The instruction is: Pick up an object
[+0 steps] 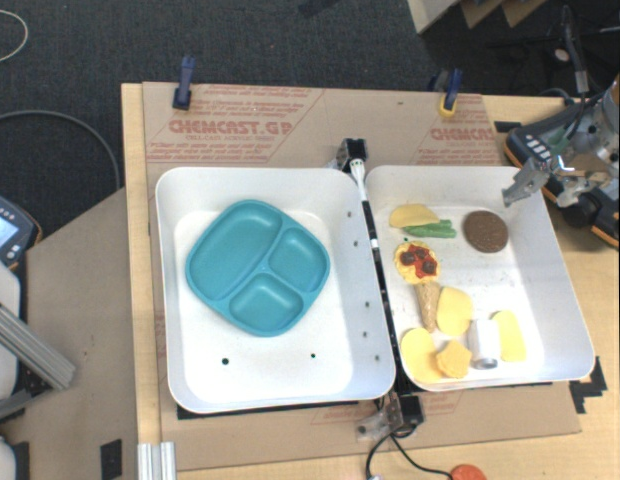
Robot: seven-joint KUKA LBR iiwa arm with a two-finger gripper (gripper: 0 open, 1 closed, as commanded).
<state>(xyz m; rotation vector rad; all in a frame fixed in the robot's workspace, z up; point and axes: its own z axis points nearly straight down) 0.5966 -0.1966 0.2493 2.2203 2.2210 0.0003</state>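
The right bin [550,268] holds several toy foods. A brown round cookie [485,231] lies toward its back, with a green bean pod [432,229] and a pale yellow piece [412,214] to its left. A pizza slice [418,265] sits near the middle. Yellow pieces [453,311] and a white cylinder [483,341] crowd the front. My gripper [525,183] hangs over the bin's back right corner, just right of and behind the cookie, with nothing seen in it.
The left bin [180,358] carries a teal divided plate [257,266]. A black hinge strip [370,258] runs between the bins. Blue clamps [183,80] hold the cardboard sheet at the back. The arm's grey wrist [590,138] enters from the right.
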